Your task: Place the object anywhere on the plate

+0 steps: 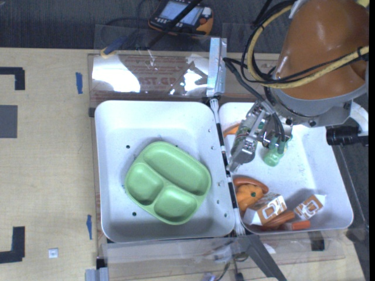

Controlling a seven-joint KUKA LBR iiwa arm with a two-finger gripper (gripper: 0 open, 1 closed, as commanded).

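Left bin (111,127): green plate (167,182) | right bin (328,174): orange toys (251,191), cartons (270,208) | gripper (243,151): grip unclear, partly hidden by arm.

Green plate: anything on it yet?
No. The green plate in the left bin shows all three compartments bare; the gripper is over the right bin.

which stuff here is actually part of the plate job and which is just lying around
Part of the job:
green plate in the left bin
gripper over the right bin
orange object and small cartons in the right bin, possible picks

Lying about:
handheld device beyond the bins
blue tape marks on the bench
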